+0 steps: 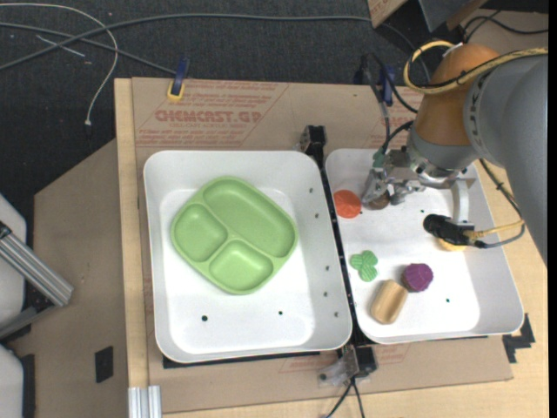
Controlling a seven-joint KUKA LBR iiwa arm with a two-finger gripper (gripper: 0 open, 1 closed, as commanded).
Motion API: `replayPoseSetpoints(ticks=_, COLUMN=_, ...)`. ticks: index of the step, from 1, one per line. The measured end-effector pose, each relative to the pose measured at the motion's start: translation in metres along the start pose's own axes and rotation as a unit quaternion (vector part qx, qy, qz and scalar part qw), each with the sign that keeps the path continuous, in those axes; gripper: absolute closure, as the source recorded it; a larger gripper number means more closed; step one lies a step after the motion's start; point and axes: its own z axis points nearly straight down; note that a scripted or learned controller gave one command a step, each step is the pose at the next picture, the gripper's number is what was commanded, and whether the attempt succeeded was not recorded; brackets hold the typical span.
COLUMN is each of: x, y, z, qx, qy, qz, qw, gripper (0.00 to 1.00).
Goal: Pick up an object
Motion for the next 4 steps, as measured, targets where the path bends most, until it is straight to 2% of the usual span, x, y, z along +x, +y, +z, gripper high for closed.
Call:
replayPoseSetpoints(ticks=1, x=0.002, y=0.0, z=-0.043, qx=-0.001, qy=0.0, qz=-0.001, qw=1.0, gripper=1.0)
replayPoseSetpoints(ticks=2, x=0.006, y=-0.002, z=-0.107, qx=-0.003, qy=-0.001, qz=-0.001, qw=1.0, gripper=1.0)
replayPoseSetpoints(ticks=3, x=0.006, y=0.0, z=-0.136, qx=-0.002, qy=0.0, qz=-0.001, qw=1.0, gripper=1.0)
replayPoseSetpoints(ticks=4, x=0.055, y=-0.017, z=-0.144, qx=0.002, qy=0.001, qz=-0.003, qw=1.0, gripper=1.0)
